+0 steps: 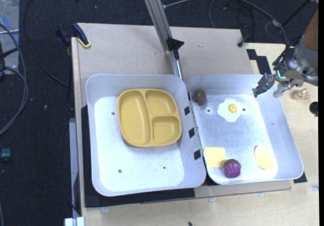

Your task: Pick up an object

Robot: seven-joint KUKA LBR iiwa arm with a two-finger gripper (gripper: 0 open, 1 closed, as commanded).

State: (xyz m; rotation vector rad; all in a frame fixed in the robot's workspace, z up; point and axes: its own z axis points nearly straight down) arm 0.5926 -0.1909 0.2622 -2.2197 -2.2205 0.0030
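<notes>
Overhead, pale wooden worktop (126,47) on a dark cable-strewn floor (40,12), yellow divided plate (150,117) in the left bin (101,169), toy fried egg (229,110) in the right bin (283,134), gripper (269,85) at its far right edge, grip state unclear.

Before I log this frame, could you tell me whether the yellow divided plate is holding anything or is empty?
Empty. The yellow divided plate in the left bin shows bare yellow in all three compartments; the toy foods lie in the right bin.

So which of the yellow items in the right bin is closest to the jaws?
The fried egg, white with a yellow yolk. It lies in the bin's upper part, while the cheese slice and the yellow disc lie near the bottom edge.
</notes>
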